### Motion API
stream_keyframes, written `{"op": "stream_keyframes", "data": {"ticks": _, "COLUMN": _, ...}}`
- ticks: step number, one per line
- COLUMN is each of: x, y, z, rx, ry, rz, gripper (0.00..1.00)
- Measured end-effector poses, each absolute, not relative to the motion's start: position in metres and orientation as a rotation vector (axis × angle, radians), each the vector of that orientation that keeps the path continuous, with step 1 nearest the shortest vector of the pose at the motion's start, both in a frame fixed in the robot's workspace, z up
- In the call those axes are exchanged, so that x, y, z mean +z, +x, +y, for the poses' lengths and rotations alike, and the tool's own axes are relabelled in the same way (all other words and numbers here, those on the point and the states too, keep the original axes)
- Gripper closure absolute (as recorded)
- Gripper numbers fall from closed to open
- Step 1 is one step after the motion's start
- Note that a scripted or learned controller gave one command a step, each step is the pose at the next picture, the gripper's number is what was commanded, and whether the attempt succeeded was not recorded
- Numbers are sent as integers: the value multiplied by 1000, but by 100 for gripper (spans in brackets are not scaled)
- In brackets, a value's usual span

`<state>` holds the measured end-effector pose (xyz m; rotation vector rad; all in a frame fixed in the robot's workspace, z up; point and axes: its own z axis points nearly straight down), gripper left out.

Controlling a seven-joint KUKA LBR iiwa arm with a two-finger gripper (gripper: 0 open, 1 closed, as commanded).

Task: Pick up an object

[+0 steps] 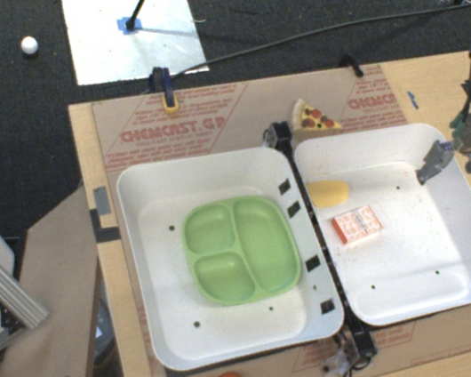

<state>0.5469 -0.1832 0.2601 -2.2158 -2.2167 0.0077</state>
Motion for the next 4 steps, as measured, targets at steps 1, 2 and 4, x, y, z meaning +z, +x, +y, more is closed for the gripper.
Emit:
{"op": "stream_keyframes", "data": {"ticks": 1, "x": 266, "y": 549, "z": -183, "rx": -1, "ry": -2219, "rz": -2226, "gripper": 0}}
{"op": "stream_keyframes", "data": {"ticks": 2, "x": 219, "y": 556, "z": -188, "rx": 2, "ry": -2219, "rz": -2223, "gripper": 0}}
{"op": "stream_keyframes", "data": {"ticks": 4, "x": 119, "y": 557, "z": -177, "rx": 1, "ry": -2218, "rz": -2222, "gripper": 0}}
